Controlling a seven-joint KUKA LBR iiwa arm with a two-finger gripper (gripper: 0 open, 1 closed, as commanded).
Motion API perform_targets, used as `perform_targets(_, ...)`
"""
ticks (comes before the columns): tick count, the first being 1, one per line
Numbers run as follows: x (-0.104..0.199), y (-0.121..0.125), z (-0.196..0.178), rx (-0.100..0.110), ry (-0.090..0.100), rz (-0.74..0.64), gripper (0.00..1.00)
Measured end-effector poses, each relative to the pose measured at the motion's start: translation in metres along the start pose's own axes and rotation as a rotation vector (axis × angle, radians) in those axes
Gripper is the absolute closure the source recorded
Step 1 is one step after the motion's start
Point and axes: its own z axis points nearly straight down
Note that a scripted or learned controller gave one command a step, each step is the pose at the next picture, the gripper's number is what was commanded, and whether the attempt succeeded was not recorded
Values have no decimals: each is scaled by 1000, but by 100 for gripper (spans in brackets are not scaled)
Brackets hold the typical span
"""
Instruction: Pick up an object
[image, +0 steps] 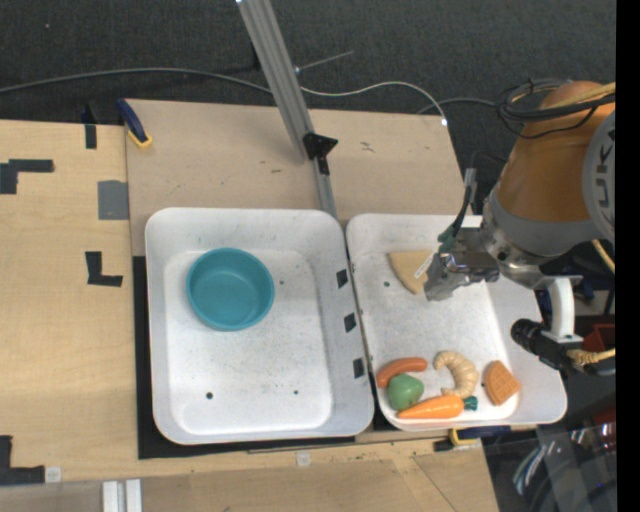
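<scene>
My gripper (441, 285) hangs low over the upper middle of the right bin (520, 300), right beside a tan wedge-shaped piece (407, 268) that lies just to its left. Whether it touches the wedge is unclear. Along the bin's front lie a red sausage (402, 368), a green pepper (405, 391), an orange carrot (434, 407), a pale curled piece (458, 369) and an orange waffle-like block (500, 383). A teal bowl (231, 288) sits in the left bin (170, 360), far from the gripper.
A grey metal pole (290, 90) slants down to the rims between the bins. The arm's bulky orange and grey body (555, 180) overhangs the right bin's right side. Black cables run across the dark floor behind the bench.
</scene>
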Motion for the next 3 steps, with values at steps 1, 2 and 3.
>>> perform_targets(1, 50, 14, 1, 0, 0, -1, 100)
perform_targets(2, 95, 32, 25, 2, -1, 1, 100)
perform_targets(3, 154, 42, 28, 0, 0, -1, 100)
